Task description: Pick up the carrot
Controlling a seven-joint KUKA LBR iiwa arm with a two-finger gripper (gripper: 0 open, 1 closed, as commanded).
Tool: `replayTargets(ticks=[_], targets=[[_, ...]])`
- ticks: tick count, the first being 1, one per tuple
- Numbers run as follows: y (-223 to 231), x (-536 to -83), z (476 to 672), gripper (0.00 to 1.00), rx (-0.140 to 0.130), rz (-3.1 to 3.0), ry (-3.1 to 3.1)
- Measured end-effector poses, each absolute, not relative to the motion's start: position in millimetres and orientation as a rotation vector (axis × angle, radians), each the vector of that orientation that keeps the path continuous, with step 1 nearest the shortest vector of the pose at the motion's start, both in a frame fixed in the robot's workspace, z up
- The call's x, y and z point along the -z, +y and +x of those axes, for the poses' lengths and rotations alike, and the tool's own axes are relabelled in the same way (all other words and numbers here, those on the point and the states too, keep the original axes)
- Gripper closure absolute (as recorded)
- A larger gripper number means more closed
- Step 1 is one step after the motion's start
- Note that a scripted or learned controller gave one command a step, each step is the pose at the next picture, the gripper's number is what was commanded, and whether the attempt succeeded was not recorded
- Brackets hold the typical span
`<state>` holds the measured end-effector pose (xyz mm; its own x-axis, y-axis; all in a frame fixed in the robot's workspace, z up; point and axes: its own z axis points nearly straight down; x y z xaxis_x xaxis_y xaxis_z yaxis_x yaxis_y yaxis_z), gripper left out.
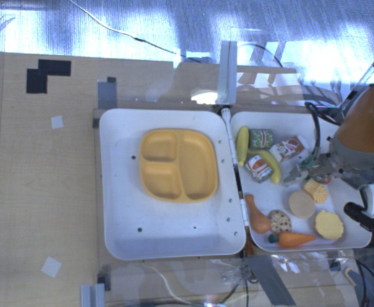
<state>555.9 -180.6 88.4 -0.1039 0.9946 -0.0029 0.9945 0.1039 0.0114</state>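
We see two shallow white bins side by side on the bench. The left bin (116,190) holds a yellow divided plate (177,164), lying flat near its middle. In the right bin (360,240), a banana (242,143) lies along the left wall, with a small green can (260,138) just beside it at the far edge. Near them sit two red-and-white cartons (259,167) (287,148) and a second banana (273,165). Toward the near edge we find a drumstick (257,215), a cookie (279,221), a tan disc (301,204), and what may be a cheese wedge (316,190) and a yellow round piece (329,224).
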Motion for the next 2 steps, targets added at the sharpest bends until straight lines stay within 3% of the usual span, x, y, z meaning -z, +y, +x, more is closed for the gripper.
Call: replayTargets(ticks=[1,2], targets=[[-202.6,-88.3,515.3,0.0,-0.015,2.228,2.207],[-194.4,-209.1,555.8,0.0,-0.015,2.16,2.259]])
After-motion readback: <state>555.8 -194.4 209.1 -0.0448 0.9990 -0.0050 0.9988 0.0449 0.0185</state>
